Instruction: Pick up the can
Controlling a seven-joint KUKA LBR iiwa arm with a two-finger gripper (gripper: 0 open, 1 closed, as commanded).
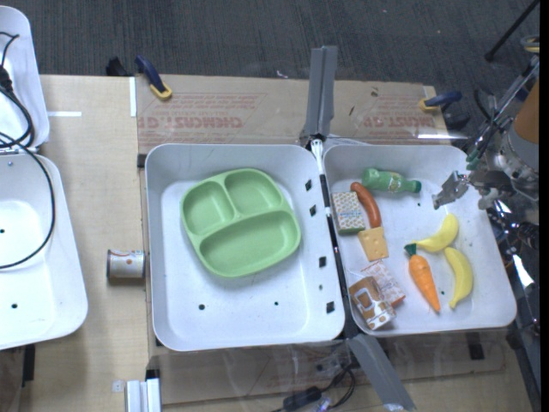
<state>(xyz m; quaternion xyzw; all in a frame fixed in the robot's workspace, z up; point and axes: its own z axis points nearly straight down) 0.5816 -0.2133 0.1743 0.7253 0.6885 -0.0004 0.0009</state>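
Small silver metal can [125, 265] with an orange-red end face lies on its side on the wooden bench [94, 144], outside both bins, just beside the left wall of the left white bin [163, 316]. It sits between that bin and a white moulded tray [34, 256] at the far left of the view, over which a black cable [34, 196] loops.

Left bin holds one item: a light green plastic plate with three compartments [241, 221], set toward the bin's upper middle, tilted slightly.

Right white bin [489, 316] holds toy food. A green plastic bottle [389, 181] lies on its side near the top wall. Below it, a red-orange sausage [370, 205] lies at a slant, touching a small patterned box [348, 212] on its left. A yellow cheese wedge [373, 245] sits just under the sausage. A brown and white wrapped packet [375, 298] lies near the bottom left corner. An orange carrot with a green top [423, 280] lies beside two yellow bananas [453, 258], one above the other toward the right wall.

The gripper [453, 187], on the grey arm, hangs at the right bin's upper right, above the bananas and well apart from the can. Jaws: cannot tell whether apart or together; they are small and blurred against the arm's cabling. Nothing visible between them.

Two blue clamps [153, 75] on the bench's far edge.
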